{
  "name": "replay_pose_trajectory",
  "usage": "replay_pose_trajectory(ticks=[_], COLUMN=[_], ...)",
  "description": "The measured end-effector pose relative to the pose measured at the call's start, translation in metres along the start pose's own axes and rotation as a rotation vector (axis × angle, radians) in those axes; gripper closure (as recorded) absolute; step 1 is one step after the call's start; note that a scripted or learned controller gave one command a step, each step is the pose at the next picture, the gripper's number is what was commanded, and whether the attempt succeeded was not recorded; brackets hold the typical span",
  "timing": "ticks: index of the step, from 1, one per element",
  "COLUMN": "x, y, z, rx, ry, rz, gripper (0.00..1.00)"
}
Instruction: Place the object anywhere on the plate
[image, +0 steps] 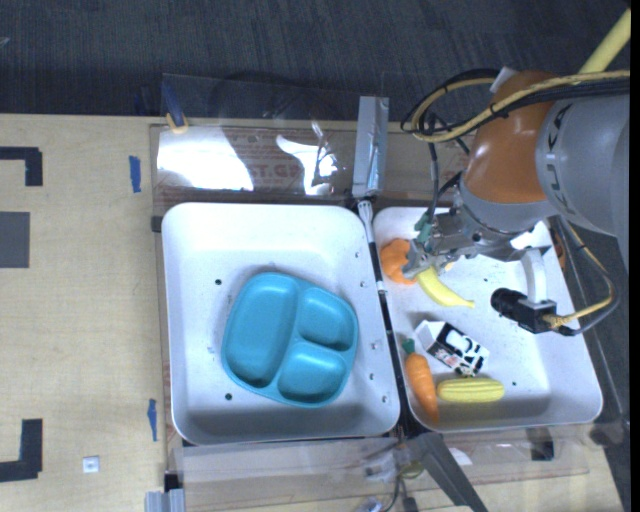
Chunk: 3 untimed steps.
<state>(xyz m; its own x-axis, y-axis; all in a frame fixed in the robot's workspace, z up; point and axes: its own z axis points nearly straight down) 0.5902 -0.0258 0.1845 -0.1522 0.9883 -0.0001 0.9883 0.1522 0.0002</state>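
A blue plate (290, 338) with three compartments lies in the left bin (190, 250). In the right bin (575, 385) my gripper (432, 248) hangs low over the upper left corner. It is right beside an orange fruit (395, 262) and above the top end of a yellow banana (446, 290). The wrist hides whatever is directly under the gripper. I see nothing lifted clear of the bin floor.
A black and white box (456, 349), a carrot (421, 381) and a corn cob (470, 390) lie at the front of the right bin. A black cable plug (522, 307) hangs over its right side. A raised divider (378, 300) separates the bins.
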Motion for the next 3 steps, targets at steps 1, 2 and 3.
replay_pose_trajectory(ticks=[1,2,3], x=[0.022,0.091,0.166], y=[-0.036,-0.083,-0.049], z=[-0.051,-0.074,-0.016], rx=[-0.002,0.004,0.009], ry=[0.000,0.003,0.001], rz=[-0.090,0.065,0.101], gripper=[1.00,1.00,1.00])
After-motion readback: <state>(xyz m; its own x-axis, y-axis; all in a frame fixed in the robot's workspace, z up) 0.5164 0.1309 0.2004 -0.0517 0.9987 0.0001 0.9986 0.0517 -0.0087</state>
